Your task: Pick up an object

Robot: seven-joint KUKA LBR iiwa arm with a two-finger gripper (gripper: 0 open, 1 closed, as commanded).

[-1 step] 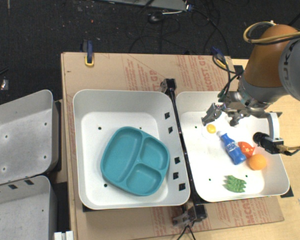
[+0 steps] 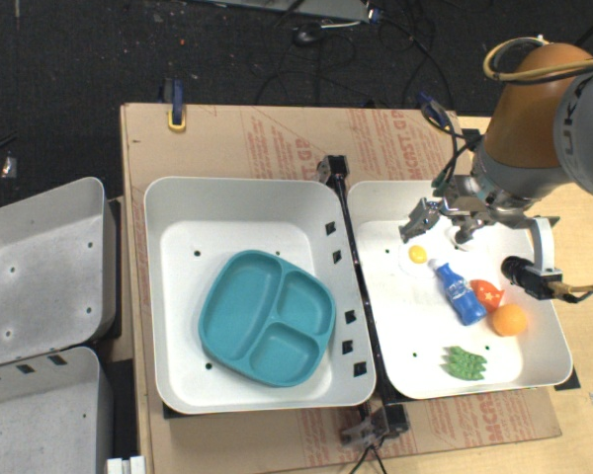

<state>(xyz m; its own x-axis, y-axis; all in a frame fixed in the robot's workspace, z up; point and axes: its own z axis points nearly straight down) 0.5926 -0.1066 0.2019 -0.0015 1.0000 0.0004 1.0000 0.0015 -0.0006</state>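
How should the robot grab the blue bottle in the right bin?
Probably across the middle of the blue bottle, coming straight down. It lies flat and slanted, white cap toward the upper left, so the hand should turn to pinch its narrow sides. The red piece crowds its lower end, so staying nearer the cap looks safer.

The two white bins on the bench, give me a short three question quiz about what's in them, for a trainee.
1. True or false: the teal plastic divided tray lies in the right white bin.
2. Which item lies closest to the two-finger gripper? A) green leafy toy B) small yellow round piece C) orange ball
3. Fill in: the blue plastic bottle touches a ____ coloured object on its right side in the camera view.

Key: 1 false, it lies in the left white bin; 2 B; 3 red.
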